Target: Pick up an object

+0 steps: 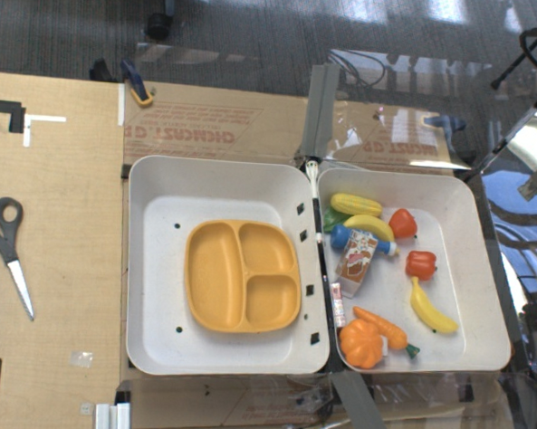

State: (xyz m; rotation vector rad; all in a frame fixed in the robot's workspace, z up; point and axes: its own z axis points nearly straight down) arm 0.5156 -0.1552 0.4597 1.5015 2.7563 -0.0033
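The right bin (468,221) holds several toy foods. A yellow corn-like piece (355,204) and a banana (369,226) lie at its far left. A red pepper (403,225) sits beside them, and a second red piece (421,264) lies nearer the middle. Another banana (432,310) lies toward the front right. A carrot (384,327) and an orange pumpkin (362,344) sit at the front left. A printed packet (357,257) lies against a blue piece (341,238) and a green piece (330,218).
The left bin (158,248) carries a yellow divided plate (244,276). Scissors (8,248) lie on the wooden bench at the far left. A blue and yellow clamp (136,83) sits behind the left bin. Cables hang at the right edge.
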